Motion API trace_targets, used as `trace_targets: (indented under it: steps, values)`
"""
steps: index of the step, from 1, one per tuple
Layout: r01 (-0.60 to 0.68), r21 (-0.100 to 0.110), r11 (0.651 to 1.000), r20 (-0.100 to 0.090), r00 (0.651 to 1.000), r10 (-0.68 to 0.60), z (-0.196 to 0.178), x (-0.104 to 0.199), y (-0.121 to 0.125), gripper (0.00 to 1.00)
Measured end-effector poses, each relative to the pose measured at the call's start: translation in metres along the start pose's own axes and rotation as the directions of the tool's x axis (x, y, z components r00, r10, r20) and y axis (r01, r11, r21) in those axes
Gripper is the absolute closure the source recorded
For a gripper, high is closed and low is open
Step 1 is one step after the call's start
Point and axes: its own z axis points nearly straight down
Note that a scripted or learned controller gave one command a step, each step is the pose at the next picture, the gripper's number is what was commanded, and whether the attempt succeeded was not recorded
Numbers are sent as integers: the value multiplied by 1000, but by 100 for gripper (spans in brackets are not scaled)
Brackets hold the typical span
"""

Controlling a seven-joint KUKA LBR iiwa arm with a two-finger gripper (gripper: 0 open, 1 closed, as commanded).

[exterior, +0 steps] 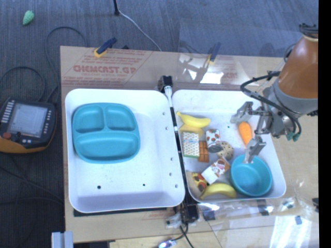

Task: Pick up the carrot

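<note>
A brown bench (103, 66) carries red printed lettering near its far left edge; it looks like "CHEMCAST GP", though the print is faint and partly blurred. Two blue clips sit along that far edge.

Two white bins lie side by side. The left bin (93, 190) holds a blue divided plate (106, 132) with three sections.

The grey arm (302, 81), with its orange band, reaches in from the right over the right bin (217, 98). Its wrist tilts down and toward the left, ending in the gripper (250, 132). The two fingers stand spread apart, one finger (243, 112) at the far side and the other at the near side, pointing down into the bin.

The carrot (245, 133), small and orange, lies in the gap between the spread fingers, on the bin floor. The fingers are not closed on it.

Just beyond the near finger sits a blue bowl (251, 176); the fingertip hangs over its rim. To the left of the fingers lies a cluster of toy food: a yellow banana (193, 121), a small box (191, 144) with a grid pattern, a printed carton, and a brown spotted piece. Nearer still, left of the bowl, rests a second banana (218, 190).

Off the bench to the left, a handheld pendant (27, 124) with a screen lies on dark carpet.
</note>
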Motion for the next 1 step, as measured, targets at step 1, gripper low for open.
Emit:
trace_targets:
  steps: [1]
  values:
    - [-91, -2, 996, -3, 996, 91, 59, -41, -31, 0]
